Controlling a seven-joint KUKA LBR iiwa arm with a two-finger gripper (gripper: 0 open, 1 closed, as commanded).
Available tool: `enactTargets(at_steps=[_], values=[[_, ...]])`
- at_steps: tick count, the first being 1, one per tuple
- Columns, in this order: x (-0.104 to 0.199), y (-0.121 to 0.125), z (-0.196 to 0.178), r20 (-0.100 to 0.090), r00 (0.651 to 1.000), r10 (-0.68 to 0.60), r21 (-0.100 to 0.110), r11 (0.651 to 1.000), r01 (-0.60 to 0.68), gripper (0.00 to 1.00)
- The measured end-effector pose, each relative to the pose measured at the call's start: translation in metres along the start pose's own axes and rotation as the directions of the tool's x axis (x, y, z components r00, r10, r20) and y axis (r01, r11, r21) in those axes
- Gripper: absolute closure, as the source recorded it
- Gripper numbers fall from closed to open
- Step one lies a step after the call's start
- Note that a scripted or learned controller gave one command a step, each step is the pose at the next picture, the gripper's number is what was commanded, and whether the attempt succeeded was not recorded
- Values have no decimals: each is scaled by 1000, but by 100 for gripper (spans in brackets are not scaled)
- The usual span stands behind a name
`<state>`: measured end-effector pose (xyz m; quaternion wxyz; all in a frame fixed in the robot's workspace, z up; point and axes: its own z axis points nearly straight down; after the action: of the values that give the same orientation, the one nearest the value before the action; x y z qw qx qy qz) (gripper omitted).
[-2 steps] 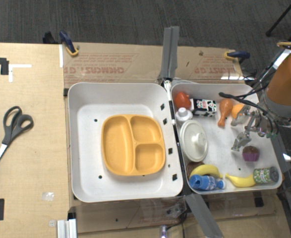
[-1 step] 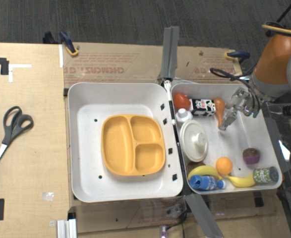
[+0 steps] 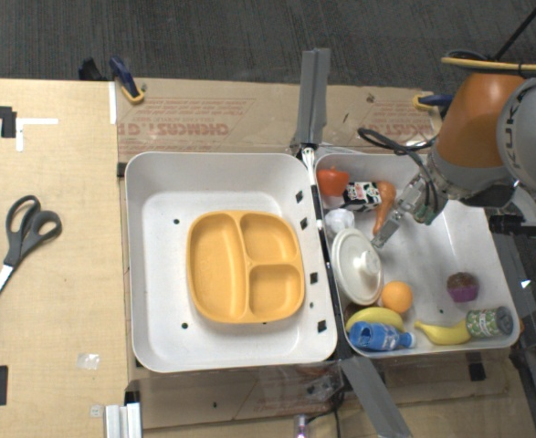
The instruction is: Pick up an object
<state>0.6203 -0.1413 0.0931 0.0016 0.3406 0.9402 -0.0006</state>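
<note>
Right bin [image 3: 487,245] holds the pickable clutter: a white round lid or bowl [image 3: 357,265] near its left wall, an orange ball [image 3: 396,296] just right and nearer, a yellow piece [image 3: 374,318] with a blue bottle [image 3: 378,338] lying against it at the near edge, a banana [image 3: 443,332] to the right, then a green can [image 3: 488,322] on its side in the near right corner. A purple item [image 3: 462,286] sits apart, just beyond the can. Far left corner: a red-orange object [image 3: 332,182], a small black-and-white carton [image 3: 362,192], an orange carrot-like piece [image 3: 383,201], a small white cup [image 3: 340,220]. The hand [image 3: 386,231] is low in the bin, slanting down-left, tip beside the carrot-like piece and just above the lid's far right edge; cannot tell whether the fingers are parted or closed, nothing seen between them. Grey arm [image 3: 487,126] with orange band enters from the right. Left bin [image 3: 149,272] carries a yellow divided plate [image 3: 246,266], three compartments. On the counter [image 3: 48,336] far left, scissors [image 3: 19,245] with black handles; a blue clamp [image 3: 126,78] at the far edge.
</note>
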Motion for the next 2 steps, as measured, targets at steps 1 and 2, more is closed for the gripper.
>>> enactTargets(at_steps=[1, 2], values=[[-1, 1, -11, 5, 1000, -3, -1, 1000, 3, 100], [29, 32, -167, 1, 999, 46, -2, 999, -46, 100]])
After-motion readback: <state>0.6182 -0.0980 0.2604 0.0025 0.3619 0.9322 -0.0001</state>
